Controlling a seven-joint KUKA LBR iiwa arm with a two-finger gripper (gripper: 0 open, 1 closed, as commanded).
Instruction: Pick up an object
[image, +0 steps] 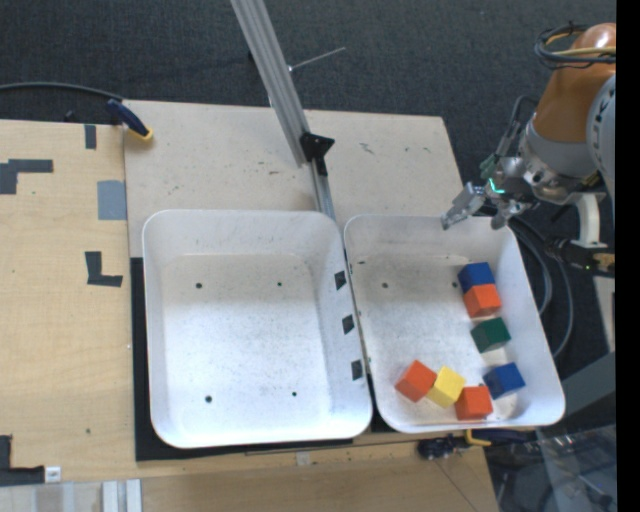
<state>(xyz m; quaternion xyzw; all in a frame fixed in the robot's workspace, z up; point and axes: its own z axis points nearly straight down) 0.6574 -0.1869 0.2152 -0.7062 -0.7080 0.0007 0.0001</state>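
Several small blocks lie in the right bin (400, 300). A blue block (475, 274) touches an orange block (483, 298) near the right wall, with a green block (490, 333) below them. At the front lie an orange block (415, 381), a yellow block (447, 385), another orange block (474, 402) and a blue block (505, 378). My gripper (470, 207) hangs over the bin's back right corner, above and apart from the blocks, with nothing seen in it.
The left bin (240, 330) sits beside the right one. A grey metal pole (285, 90) slants down to the gap between the bins. Black cables (545, 290) run along the right bin's outer side.
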